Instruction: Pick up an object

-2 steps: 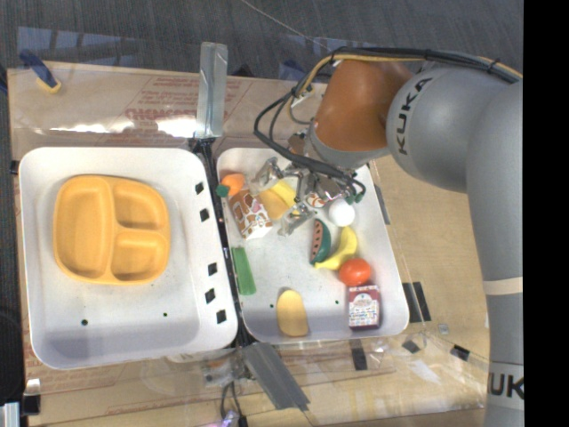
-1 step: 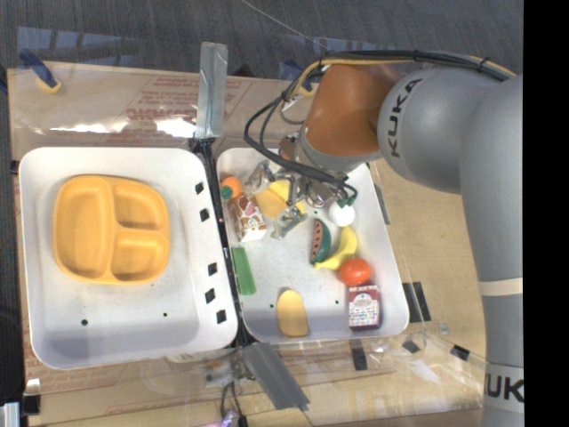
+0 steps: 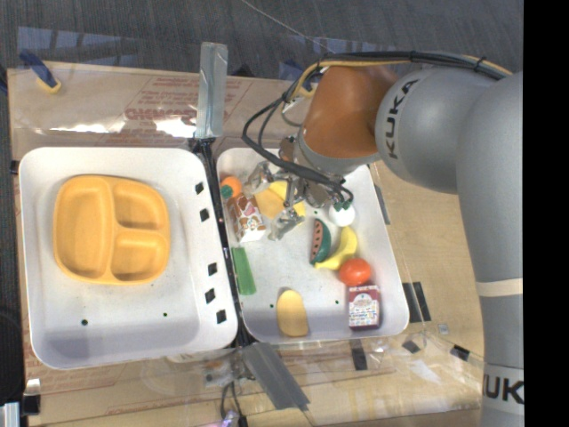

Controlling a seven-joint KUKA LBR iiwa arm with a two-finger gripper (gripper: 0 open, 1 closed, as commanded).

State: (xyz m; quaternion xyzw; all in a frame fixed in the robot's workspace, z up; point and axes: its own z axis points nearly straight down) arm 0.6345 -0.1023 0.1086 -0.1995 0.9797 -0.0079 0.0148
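White bins sit side by side on the counter. Left bin carries a yellow divided tray, three sections, set toward its upper left.

Right bin holds the small stuff. Along its left wall: an orange ball at top, a small carton just below it, then a green stick lying lengthwise. Near the bottom edge, a tan oval piece. Bottom right corner: a red-labelled packet, with a tomato touching its top edge. Above the tomato, a banana curves beside a watermelon slice. A white round piece lies just above the banana.

Arm comes in from the right, orange band over the bin's upper middle. Gripper is down among the items at the bin's top centre, its metal fingers close to a yellow block, just right of the carton. Fingers look spread, one on each side of the block's lower part, but wrist and cables shade this spot, and whether they actually clamp anything I cannot tell.
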